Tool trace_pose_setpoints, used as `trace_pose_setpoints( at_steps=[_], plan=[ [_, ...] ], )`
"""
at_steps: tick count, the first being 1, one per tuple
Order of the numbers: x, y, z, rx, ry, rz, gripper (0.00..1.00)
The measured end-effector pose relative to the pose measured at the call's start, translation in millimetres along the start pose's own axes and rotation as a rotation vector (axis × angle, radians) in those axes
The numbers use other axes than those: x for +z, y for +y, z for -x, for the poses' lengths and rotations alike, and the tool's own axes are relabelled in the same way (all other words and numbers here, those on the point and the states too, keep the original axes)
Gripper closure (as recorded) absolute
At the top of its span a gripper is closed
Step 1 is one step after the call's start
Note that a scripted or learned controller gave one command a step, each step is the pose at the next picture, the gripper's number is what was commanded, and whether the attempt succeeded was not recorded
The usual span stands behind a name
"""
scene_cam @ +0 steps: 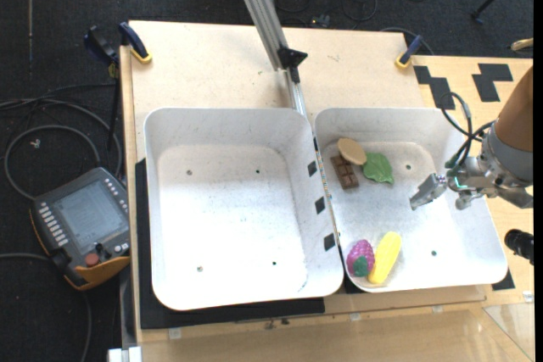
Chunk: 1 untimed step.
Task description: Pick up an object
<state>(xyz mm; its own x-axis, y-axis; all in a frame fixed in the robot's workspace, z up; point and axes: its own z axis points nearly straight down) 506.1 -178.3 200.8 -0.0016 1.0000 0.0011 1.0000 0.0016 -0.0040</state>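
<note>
The gripper [427, 192] is hovering over the right side of the right bin [475, 263], its fingers looking narrowly parted and holding nothing. The yellow corn [386, 256] is lying near the bin's front edge, toward its front-left corner, beside the purple grapes [361, 255]. From the gripper it is sitting forward and leftward, its long axis running from front-left to back-right.

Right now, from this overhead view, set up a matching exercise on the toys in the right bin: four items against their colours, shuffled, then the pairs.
Items:
1. corn cob
2. leaf
3. chocolate bar
4. grapes

Colours:
A. brown
B. purple-pink
C. yellow
D. green

Pairs: 1-C, 2-D, 3-A, 4-B
</note>
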Motion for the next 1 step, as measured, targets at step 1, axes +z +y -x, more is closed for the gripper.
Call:
trace_pose_setpoints(
  at_steps=[1],
  plan=[
    [-1.7,0.9,0.0,0.002,-0.001,0.004,0.0]
  ],
)
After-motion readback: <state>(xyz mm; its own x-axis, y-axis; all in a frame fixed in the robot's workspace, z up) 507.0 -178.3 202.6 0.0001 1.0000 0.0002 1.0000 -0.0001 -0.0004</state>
